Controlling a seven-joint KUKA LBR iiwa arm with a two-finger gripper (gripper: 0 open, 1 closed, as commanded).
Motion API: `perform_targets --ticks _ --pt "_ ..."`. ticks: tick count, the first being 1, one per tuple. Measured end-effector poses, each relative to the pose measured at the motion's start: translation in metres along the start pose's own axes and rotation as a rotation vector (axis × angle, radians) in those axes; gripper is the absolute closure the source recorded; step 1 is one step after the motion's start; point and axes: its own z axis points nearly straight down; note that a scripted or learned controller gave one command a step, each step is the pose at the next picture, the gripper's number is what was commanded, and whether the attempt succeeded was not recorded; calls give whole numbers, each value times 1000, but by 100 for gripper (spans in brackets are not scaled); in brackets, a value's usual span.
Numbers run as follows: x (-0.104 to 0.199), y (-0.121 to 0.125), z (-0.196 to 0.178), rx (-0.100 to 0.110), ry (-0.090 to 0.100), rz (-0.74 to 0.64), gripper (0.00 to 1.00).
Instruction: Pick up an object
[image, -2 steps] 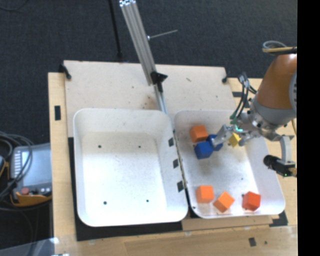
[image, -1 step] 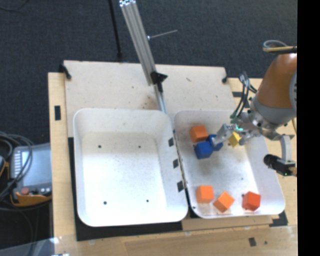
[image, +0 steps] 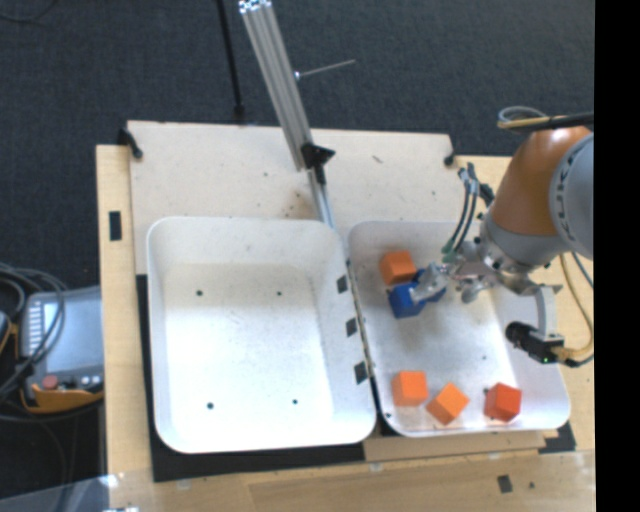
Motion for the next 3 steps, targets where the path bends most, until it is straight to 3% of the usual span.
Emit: perform_targets --ticks 1,2,3 --pt "-2 7 26 -26 -4 -2 0" --pt "-3 8 16 -31 -3 2 100" --pt "0 6 -47 -12 -1 -4 100"
